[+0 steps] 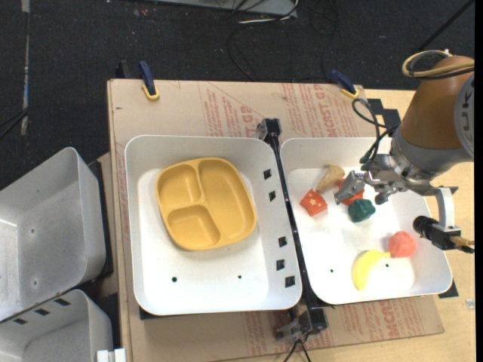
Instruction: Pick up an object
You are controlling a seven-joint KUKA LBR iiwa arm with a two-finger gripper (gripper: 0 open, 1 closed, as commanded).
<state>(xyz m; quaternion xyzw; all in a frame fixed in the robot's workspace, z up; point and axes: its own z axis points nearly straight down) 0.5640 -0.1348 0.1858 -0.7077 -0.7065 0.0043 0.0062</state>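
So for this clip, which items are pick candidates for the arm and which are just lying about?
In play:
gripper, low over the right bin
green object
red block
tan piece
pink object
yellow banana-like toy

Lying about:
yellow divided plate in the left bin
blue clamps

My arm (438,119) is grey with an orange band above the wrist. Both bins are white: the left bin (143,225) carries a yellow divided plate (204,202), the right bin (423,277) a red block (314,202), a tan piece (330,177), a dark green lump (361,210), a pinkish-red ball (403,243) and a yellow banana (367,267) near its front edge
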